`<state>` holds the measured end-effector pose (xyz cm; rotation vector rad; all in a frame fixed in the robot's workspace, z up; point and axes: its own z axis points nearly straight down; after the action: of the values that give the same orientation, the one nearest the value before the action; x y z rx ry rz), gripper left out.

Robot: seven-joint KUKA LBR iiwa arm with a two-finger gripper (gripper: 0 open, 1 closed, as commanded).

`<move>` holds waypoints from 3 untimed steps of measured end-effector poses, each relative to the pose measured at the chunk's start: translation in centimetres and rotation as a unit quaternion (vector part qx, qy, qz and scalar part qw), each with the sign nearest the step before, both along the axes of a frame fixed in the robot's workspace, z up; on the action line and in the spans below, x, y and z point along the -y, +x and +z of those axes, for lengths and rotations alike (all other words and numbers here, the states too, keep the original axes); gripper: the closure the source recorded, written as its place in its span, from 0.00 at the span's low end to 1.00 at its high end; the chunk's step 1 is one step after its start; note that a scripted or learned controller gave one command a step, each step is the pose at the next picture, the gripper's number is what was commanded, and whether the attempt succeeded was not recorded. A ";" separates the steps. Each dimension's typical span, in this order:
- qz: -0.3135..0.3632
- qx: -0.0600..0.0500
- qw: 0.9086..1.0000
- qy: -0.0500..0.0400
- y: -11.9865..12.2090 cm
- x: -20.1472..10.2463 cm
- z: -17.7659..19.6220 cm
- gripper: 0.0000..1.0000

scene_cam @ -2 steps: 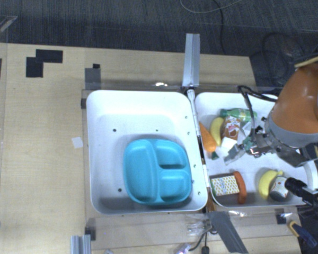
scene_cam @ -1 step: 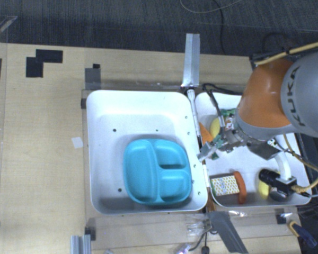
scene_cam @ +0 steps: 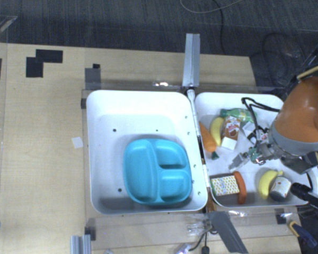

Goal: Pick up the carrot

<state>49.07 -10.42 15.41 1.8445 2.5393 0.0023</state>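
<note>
— Carrot?
— Lying in the right bin, hard against its left wall, beside a banana. Long axis running far to near, green tip at the near end.

— And gripper?
— To the right of it, a little nearer, low over the bin's middle. Fingers look narrowly parted, holding nothing.

— So, the move?
— Probably leftward and slightly farther, jaws turned across that axis.
</note>
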 end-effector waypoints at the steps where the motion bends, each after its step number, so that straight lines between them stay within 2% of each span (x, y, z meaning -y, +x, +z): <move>1: 0.118 0.000 0.993 0.000 -0.3 1.4 -3.9 0.00; 2: 0.219 0.001 0.976 -0.001 2.9 -7.7 3.2 0.00; 3: 0.259 0.000 0.966 -0.001 -0.2 -1.4 -1.9 0.00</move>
<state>48.89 -9.00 13.49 1.1224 2.9296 0.0016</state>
